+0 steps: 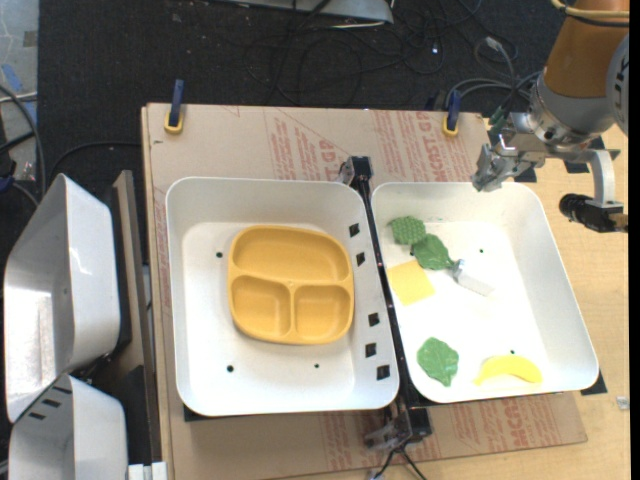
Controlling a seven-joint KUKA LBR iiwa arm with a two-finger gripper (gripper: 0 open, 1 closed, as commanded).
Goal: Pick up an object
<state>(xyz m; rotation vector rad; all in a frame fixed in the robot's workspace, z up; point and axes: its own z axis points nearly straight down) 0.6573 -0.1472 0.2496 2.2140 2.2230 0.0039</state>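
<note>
- The gripper [487,176] hangs over the far edge of the right bin [560,268]. I cannot tell its state.
- The toys lie lower down inside that bin. The nearest is a green leafy piece [407,230], down and to the left of the gripper.
- The yellow banana [508,370] lies farthest, near the front edge.

Cardboard sheet [300,138] over bench, blue-yellow clamps at 11 o'clock [176,108] and 1 o'clock [451,108], black cables [330,53] at 12, white tubs [55,288] at 9
</note>
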